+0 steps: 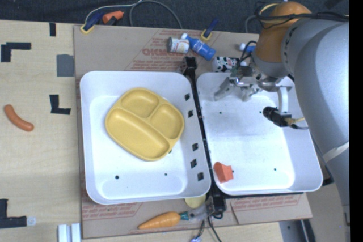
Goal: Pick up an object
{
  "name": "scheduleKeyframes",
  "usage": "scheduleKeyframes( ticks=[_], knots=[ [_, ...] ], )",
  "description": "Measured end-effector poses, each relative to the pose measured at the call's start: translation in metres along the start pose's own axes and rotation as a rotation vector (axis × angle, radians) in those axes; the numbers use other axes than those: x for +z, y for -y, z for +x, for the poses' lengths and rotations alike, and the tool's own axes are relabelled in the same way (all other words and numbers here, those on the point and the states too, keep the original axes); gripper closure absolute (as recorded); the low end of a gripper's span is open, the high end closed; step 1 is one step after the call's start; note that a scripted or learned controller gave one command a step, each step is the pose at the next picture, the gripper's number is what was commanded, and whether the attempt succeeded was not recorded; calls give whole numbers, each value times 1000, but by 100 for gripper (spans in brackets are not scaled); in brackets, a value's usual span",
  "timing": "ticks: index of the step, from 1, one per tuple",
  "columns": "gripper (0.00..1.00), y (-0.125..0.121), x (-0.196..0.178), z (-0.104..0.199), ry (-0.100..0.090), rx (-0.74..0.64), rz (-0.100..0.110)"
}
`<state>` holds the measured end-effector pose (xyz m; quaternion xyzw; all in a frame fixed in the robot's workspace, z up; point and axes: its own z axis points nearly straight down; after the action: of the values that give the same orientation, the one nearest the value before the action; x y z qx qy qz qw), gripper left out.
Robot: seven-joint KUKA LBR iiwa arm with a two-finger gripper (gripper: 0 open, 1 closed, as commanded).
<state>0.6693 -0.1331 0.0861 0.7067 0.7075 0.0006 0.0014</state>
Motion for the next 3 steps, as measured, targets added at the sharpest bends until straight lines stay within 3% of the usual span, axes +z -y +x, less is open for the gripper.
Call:
scheduleKeyframes(
  ticks=[1,2,3],
  knots=[
    [0,9,1,38,2,-1,2],
    [0,9,0,38,1,-1,1],
    [0,1,-42,-16,-1,1,2]
  ],
)
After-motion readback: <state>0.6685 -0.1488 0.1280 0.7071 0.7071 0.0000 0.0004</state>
